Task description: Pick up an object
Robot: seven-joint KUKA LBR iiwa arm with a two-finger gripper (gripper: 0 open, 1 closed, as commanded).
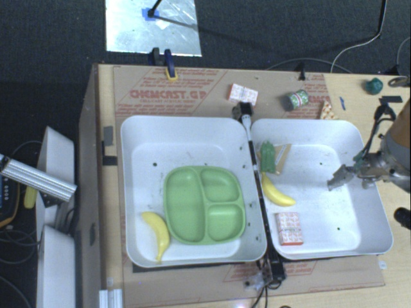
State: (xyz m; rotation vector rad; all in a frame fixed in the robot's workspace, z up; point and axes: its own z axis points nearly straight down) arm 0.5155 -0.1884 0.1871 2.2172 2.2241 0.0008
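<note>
1. We see the gripper [337,179] hanging over the right bin [350,239], near its right side; its tip is small and blurred, so whether the pincer is wide or narrow we cannot tell, and nothing shows between its tips.
2. The thing nearest it that we judge fit to lift is the small banana [277,193], lying to the pincer's left and a little toward the front of the bench, close against the divider between the bins.
3. Its long axis runs on a slant, from upper left to lower right in the view, so we judge the pincer should close across that line, not along it.
4. Forward and left of the pincer lies a red-and-white box [289,228], flat on the bin floor, near the banana's lower end but apart from it.
5. Left and slightly back lies a green packet [268,156] beside a tan strip, just above the banana's upper end.
6. Bare white floor lies between pincer and banana; we see nothing in the way.
7. Farther left, in the left bin [138,172], rest a green divided plate [205,204] and a second banana [158,233], well apart from the pincer.
</note>
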